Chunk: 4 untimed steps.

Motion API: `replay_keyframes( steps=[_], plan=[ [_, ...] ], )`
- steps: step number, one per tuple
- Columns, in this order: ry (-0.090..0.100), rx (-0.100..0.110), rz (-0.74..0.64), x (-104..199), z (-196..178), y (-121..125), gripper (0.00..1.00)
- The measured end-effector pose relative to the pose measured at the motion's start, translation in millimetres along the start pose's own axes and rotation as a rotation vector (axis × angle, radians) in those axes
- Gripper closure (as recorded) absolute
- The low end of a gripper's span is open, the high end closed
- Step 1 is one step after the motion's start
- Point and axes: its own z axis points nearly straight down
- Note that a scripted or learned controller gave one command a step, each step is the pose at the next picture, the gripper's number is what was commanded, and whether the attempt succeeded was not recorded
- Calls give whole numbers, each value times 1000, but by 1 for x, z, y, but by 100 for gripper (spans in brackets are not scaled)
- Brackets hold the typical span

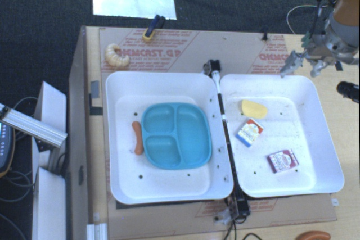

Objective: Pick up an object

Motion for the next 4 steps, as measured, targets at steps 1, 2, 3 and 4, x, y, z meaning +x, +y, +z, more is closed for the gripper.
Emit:
replay_keyframes(
  steps=[1,2,3,4],
  plan=[
    [2,4,-2,50,107,15,0],
    [1,2,-1,65,141,-4,0],
    [1,1,-2,76,172,-14,0],
    [0,-1,2,60,171,-14,0]
  ],
)
